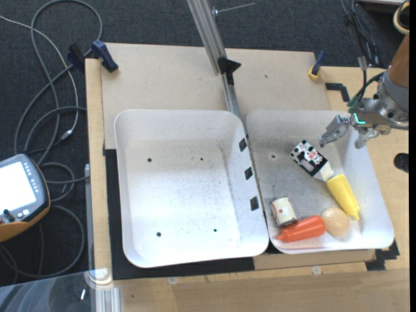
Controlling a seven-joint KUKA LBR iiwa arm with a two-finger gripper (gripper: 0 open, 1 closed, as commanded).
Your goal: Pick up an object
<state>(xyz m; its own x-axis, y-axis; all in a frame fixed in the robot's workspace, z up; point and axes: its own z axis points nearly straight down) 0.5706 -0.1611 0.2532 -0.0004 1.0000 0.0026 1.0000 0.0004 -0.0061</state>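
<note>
The right bin [279,135] holds several objects. A black-and-white spotted block [307,157] lies near its middle, touching a yellow bottle-shaped toy [342,194] that points toward the front right. Along the front wall lie a small white can with a brown end [283,210], an orange carrot [301,229] and a tan egg-shaped piece [336,221]. My gripper [346,132] hangs over the bin's far right, just right of and behind the spotted block. Its two fingers are spread apart with nothing between them.
The left bin [175,181] sits beside the right one, with a row of black clips on the shared wall [248,174]. A slanted metal pole [207,28] rises from behind the bins. Cables and a hand-held pendant [19,197] lie on the floor at left.
</note>
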